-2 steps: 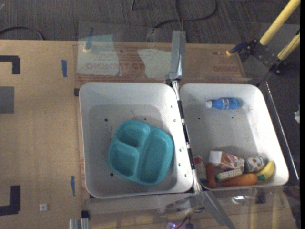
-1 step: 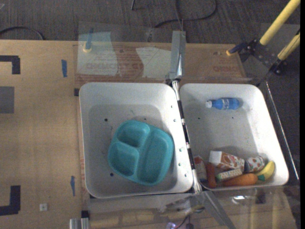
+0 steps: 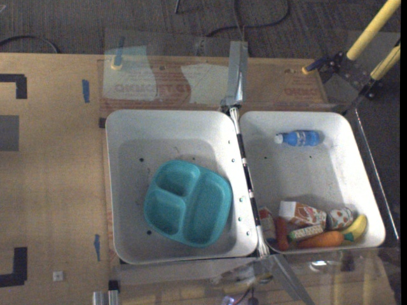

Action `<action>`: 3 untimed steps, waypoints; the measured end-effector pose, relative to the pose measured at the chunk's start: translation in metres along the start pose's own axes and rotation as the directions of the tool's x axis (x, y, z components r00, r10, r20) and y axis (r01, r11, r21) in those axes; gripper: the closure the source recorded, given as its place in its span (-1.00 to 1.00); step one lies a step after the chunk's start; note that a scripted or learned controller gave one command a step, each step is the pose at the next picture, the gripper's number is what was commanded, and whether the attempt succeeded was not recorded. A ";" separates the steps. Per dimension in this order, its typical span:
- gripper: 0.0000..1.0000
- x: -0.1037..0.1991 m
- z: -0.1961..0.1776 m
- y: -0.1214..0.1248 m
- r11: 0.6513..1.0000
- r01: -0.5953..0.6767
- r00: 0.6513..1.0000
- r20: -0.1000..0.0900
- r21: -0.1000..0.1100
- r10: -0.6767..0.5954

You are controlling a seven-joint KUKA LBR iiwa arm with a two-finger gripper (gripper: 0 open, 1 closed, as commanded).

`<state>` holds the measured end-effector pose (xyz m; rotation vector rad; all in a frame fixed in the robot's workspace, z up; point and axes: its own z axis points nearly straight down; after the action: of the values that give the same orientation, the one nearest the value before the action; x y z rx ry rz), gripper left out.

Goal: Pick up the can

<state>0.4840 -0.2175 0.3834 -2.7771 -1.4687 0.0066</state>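
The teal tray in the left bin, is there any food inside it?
No food shows in the teal tray. Its three compartments look bare. It lies flat in the left bin, and whatever is under it is covered. The food is piled in the right bin.

lab, taped bench (image 3: 51, 170), floor cables (image 3: 261, 5)

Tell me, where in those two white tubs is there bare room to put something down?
The right bin has open floor in its middle, between the blue bottle near the far wall and the jumble along the near wall: a banana, a carrot, small packages. In the left bin, bare floor borders the teal divided plate on its far and left sides.
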 end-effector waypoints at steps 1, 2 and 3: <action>-1.00 0.000 0.000 0.000 1.000 0.000 1.000 0.000 0.000 0.000; -1.00 0.054 -0.006 0.037 0.972 0.237 0.972 0.000 -0.002 -0.237; -1.00 0.088 0.064 -0.025 0.942 0.337 0.942 -0.002 0.003 -0.337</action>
<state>0.5124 -0.1311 0.3191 -2.4819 -1.9194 0.0071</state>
